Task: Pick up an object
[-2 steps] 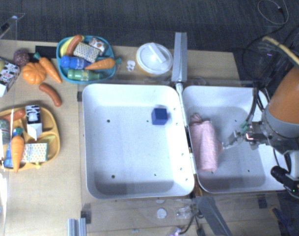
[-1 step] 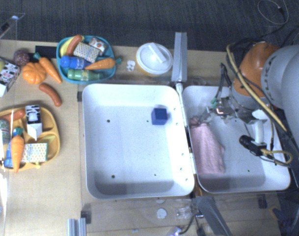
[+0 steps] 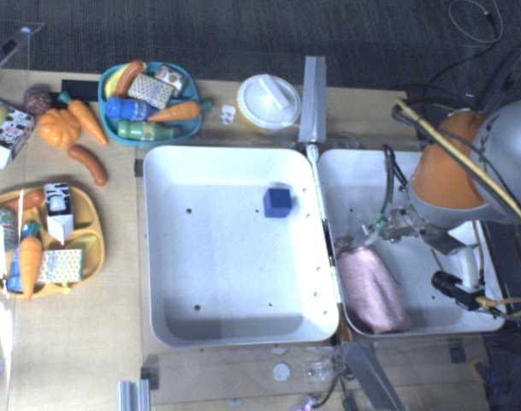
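The pincer (image 3: 381, 226) is hanging low in the right bin (image 3: 363, 174), just above the pink cloth (image 3: 373, 288); its state cannot be determined. A blue cube (image 3: 278, 201) is lying in the left bin (image 3: 200, 255).

Fingers (image 3: 375, 229): I see them low in the right bin (image 3: 363, 174).
Pink cloth (image 3: 371, 288): just below them, touching or nearly so.
Blue cube (image 3: 278, 201): well left, in the left bin (image 3: 209, 298).

floor (image 3: 243, 15): dark carpet | bench (image 3: 115, 358): pale wood | light: even
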